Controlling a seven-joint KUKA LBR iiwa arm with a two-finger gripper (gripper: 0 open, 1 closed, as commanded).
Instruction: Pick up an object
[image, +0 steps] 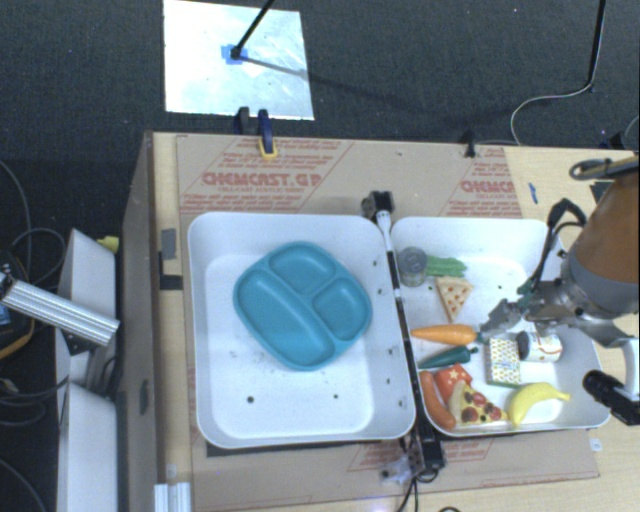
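Note:
My gripper (497, 323) hangs low over the right bin (500, 243), reaching in from the right below the orange-banded wrist. Just left of its tip lies an orange carrot (443, 334), and just below it a small patterned box (503, 361). A white cup with red markings (546, 347) sits under the wrist. Around these lie a yellow banana (536, 401), a pizza slice (468, 402), a dark green vegetable (447, 356), a triangular cheese wedge (455, 297), a grey can (412, 265) and a green leafy piece (446, 267). Nothing is visibly held.
The left bin (235, 395) holds a blue divided plate (300, 303). A ridge (397, 300) separates the two bins. Black cables run along the arm at the right bin's edge (550, 240).

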